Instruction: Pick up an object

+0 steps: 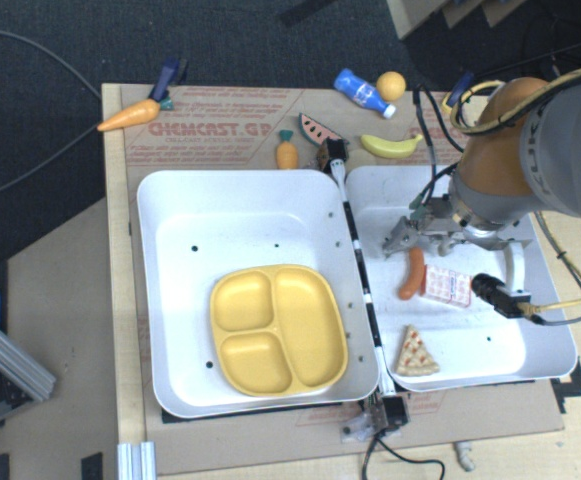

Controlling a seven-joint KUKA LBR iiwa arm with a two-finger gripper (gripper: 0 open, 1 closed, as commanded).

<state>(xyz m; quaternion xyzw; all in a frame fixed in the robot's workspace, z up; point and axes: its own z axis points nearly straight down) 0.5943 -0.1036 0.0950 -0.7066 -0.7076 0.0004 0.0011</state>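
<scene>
Hovering low in the right bin [555, 353], the gripper [417, 236], finger state indeterminate, sits just above the hot dog [411, 273], placing the task at the approach step; next, descend squarely over it, beside the pizza slice [416, 353].

Lying in the right bin [530, 363], right of frame centre — 3 small items: an orange-red hot dog [411, 274] standing nearly vertical in the frame, a white-and-red packet [447, 286] touching its right side, a pizza slice [416, 353] lower down, point tipped upward.
</scene>
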